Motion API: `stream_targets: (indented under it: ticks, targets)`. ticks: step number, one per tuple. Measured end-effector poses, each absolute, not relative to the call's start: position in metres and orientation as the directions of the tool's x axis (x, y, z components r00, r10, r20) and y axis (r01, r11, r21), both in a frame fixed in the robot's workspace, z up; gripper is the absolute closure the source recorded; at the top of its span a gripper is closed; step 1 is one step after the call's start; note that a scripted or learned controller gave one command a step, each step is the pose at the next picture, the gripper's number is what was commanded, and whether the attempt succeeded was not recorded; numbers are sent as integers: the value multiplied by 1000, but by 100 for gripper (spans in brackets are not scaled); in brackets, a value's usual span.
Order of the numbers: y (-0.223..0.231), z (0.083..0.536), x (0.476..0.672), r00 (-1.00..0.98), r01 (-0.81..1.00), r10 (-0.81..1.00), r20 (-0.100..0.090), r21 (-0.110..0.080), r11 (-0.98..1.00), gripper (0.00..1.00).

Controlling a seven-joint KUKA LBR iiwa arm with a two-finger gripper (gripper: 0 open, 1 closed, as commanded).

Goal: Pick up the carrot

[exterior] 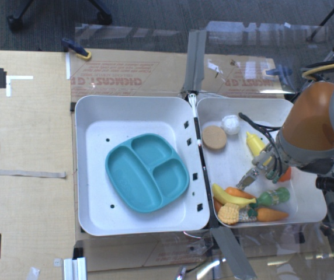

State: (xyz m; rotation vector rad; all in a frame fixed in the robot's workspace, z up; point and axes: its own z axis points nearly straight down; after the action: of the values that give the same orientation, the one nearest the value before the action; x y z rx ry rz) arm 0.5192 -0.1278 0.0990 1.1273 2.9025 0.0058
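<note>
The carrot [271, 214] is an orange tapered piece lying flat along the front wall of the right bin [307, 214]. My gripper [250, 177] hangs over the middle of that bin, pointing down and to the left. Its tip is just above an orange-red piece [240, 192] that rests on a yellow banana [226, 196]. The gripper sits behind and to the left of the carrot, apart from it. Nothing can be seen held in it.
Beside the carrot lie a green vegetable [275, 196] and a corn cob [228, 214]. Farther back are a tan round biscuit [214, 137], a white ball [231, 123] and a yellow piece [254, 144]. The left bin [85, 156] holds a teal divided plate [147, 172].
</note>
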Motion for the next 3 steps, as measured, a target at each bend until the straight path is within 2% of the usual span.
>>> stream_targets:
  ticks: [1, 2, 3]
  targets:
    - [-103, 100, 486, -652, 758, 758, -32, 14, 652, 0]
    - [-37, 192, 479, -260, 966, 966, -2, 1, 260, 0]
    - [-103, 92, 479, -424, 906, 906, -1, 1, 424, 0]
